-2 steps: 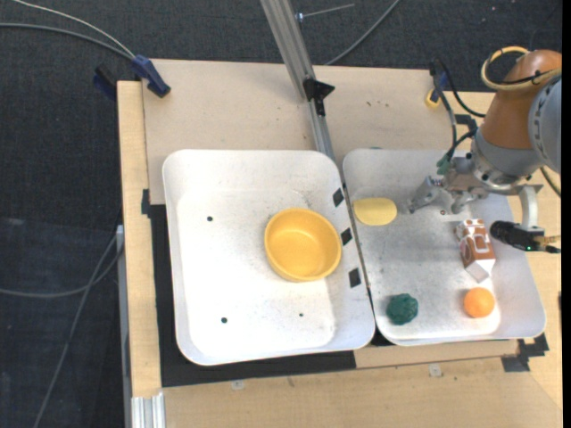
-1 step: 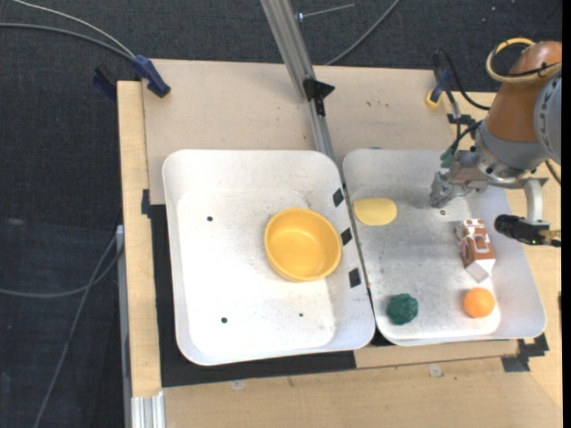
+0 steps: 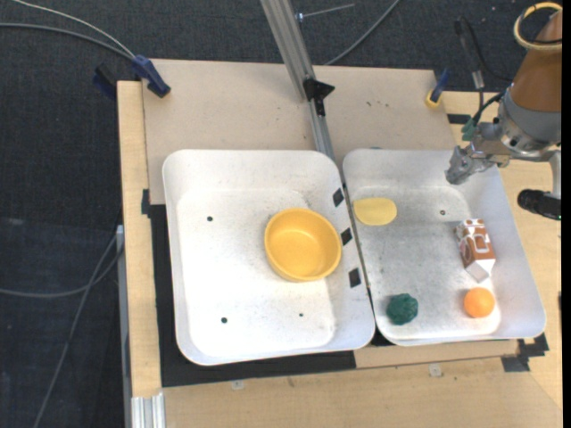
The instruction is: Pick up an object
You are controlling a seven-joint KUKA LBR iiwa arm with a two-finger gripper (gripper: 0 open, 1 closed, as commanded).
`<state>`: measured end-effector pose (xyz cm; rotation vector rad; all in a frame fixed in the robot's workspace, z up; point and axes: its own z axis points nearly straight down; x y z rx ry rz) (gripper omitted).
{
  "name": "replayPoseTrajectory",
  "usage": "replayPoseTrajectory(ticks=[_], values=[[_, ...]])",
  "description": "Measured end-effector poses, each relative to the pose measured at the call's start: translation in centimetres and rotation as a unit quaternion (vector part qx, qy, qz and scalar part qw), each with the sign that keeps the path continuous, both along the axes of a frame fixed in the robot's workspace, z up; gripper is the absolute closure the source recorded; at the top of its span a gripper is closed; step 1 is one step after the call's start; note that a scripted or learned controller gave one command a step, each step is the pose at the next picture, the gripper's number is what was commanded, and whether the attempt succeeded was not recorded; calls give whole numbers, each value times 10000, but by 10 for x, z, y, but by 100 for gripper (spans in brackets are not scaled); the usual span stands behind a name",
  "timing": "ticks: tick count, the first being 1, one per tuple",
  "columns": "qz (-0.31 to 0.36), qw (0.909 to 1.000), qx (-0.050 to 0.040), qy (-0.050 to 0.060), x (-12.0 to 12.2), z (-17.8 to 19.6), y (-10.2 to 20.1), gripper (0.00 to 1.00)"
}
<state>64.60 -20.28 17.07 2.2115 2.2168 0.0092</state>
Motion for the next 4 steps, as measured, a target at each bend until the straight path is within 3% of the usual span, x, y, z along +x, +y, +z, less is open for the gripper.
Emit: replayPoseTrajectory(ticks=[1,2,3,4], values=[[3,10000,1,-11,7,68,2,100],[1,10000,2,5,9,103,3,100],[17,9999,48,108,-3,90,58,100],[18,9999,48,122,-15,78,108,100]])
